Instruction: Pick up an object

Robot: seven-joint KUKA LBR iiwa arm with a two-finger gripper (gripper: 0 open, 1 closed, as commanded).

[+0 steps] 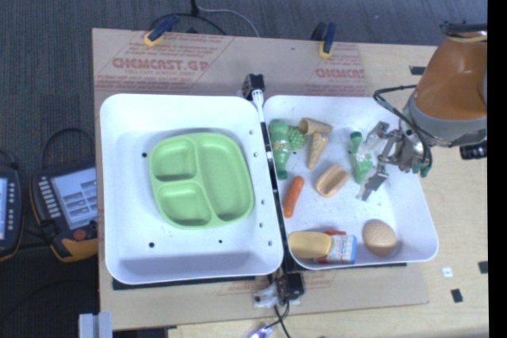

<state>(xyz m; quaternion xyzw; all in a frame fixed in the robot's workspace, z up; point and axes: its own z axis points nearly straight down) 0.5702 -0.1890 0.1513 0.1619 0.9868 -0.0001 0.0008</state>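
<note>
The arm (453,87) reached in from the right, its orange band above the wrist and its gripper (379,162) angled down and leftward over the upper right part of the right bin (424,237). Its fingers stood spread with nothing between them, one tip just beside a small green bottle (358,157). A hot dog bun (331,180), a carrot (292,195) and a brown egg-shaped piece (380,237) lay nearby; the left bin (119,194) held a green divided tray (201,178).
</note>
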